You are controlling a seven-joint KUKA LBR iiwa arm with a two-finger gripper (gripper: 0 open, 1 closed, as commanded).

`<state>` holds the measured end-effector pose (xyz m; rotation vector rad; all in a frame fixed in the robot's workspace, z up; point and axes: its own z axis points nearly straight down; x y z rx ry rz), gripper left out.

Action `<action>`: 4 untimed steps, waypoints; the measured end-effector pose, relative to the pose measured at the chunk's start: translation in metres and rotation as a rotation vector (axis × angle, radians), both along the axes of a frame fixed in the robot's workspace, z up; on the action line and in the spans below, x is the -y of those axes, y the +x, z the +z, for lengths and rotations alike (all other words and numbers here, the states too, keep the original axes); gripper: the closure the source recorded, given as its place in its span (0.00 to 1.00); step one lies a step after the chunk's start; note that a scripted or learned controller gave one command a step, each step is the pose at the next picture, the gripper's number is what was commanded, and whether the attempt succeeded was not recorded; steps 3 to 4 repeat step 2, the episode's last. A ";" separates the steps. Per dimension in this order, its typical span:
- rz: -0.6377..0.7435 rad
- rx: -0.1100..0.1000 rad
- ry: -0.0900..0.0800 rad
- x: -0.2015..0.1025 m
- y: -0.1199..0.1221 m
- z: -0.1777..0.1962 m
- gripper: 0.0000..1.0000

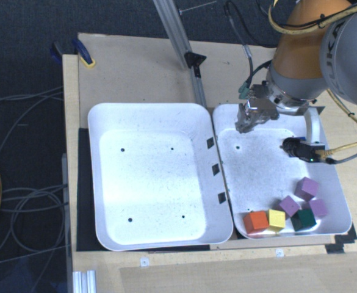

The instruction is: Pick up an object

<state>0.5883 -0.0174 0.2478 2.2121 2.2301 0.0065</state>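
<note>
- Coloured blocks are the candidates for the pick, all clustered in the near right corner of the right bin (239,163): an orange block (257,221), a yellow block (277,218), a dark green block (302,220) and three purple blocks (307,188), (289,206), (318,208).
- Orange, yellow and green blocks lie in a row against the bin's near wall, touching or nearly touching; the purple ones sit just behind them, one slightly apart toward the right wall. Such crowding against a wall probably leaves little room for fingers on either side of any one block.
- Right bin floor between the cluster and the far wall is bare white plastic with fine speckling.
- Tool (246,122) hangs over the far left part of the right bin, well apart from every block, with nothing visible between its fingers; whether they stand apart or together cannot be told from this angle.
- Arm (312,35), grey with an orange band, reaches in from the right; its wrist sits above the bin's far edge, so a pick is judged not yet begun.
- Left bin (151,170) adjoins the right one along a shared edge.
- Bench (141,66) of pale wood carries both bins; a grey metal strut (178,32) rises from behind them.
</note>
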 end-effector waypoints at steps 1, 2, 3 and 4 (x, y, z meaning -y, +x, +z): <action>-0.001 0.001 -0.001 -0.050 0.033 0.003 1.00; -0.002 0.001 -0.001 -0.099 0.062 0.001 1.00; -0.002 0.001 -0.001 -0.099 0.062 0.001 1.00; -0.002 0.001 -0.001 -0.099 0.062 0.001 1.00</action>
